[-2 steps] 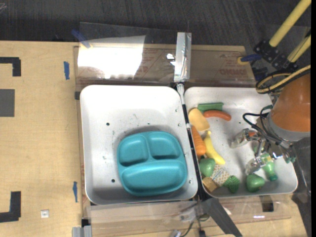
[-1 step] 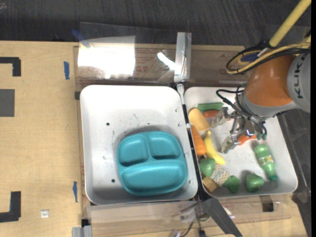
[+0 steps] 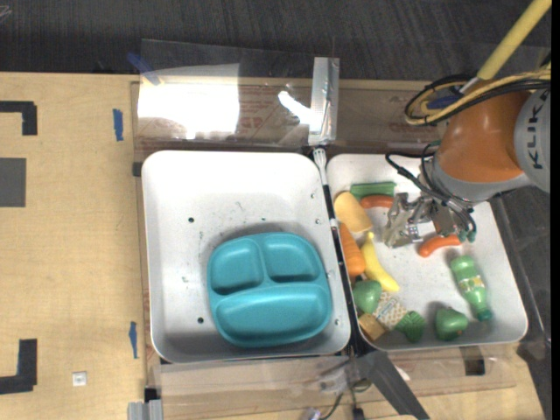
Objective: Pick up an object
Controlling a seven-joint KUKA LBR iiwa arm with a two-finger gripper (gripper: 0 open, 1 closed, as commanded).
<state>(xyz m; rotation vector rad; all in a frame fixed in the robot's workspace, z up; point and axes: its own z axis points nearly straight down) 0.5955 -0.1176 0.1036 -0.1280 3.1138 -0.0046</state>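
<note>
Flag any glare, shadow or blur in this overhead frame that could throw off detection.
Camera view: strong glare on the clear plastic sheet behind the bins; soft shadow around the blue divided plate in the left bin; gripper and small toy foods in the right bin look slightly soft, details hard to resolve.

Bright overhead light where I work; strong glare whitens the clear sheet (image 3: 188,103) behind the left bin (image 3: 166,234), soft shadows inside it, edges slightly blurred
</note>
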